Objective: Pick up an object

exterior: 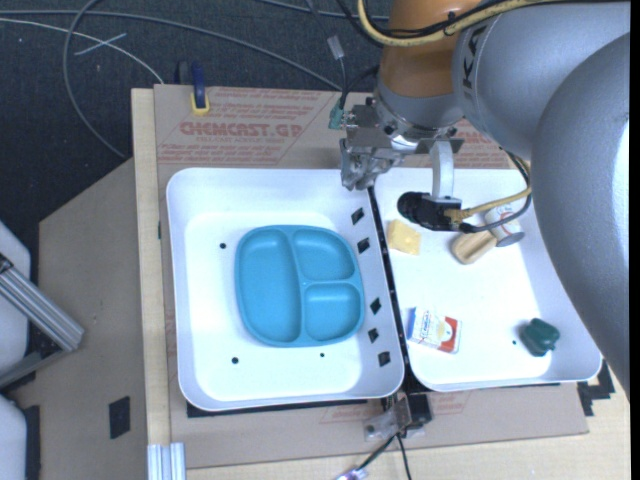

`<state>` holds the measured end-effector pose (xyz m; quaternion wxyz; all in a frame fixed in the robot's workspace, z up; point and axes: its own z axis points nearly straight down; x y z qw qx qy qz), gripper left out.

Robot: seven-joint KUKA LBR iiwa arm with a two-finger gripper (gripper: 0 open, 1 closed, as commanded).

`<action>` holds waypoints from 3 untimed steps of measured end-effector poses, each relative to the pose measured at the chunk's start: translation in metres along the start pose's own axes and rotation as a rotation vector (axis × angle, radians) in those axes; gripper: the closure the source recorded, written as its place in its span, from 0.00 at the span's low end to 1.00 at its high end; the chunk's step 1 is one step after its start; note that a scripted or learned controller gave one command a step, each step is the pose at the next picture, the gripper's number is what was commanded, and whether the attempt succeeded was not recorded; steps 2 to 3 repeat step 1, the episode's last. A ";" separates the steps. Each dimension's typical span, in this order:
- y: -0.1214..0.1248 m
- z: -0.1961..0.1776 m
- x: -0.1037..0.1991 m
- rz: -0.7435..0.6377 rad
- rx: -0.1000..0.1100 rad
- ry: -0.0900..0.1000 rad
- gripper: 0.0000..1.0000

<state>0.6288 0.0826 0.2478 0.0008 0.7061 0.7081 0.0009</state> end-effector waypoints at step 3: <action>-0.001 0.000 -0.001 0.001 0.002 0.000 0.00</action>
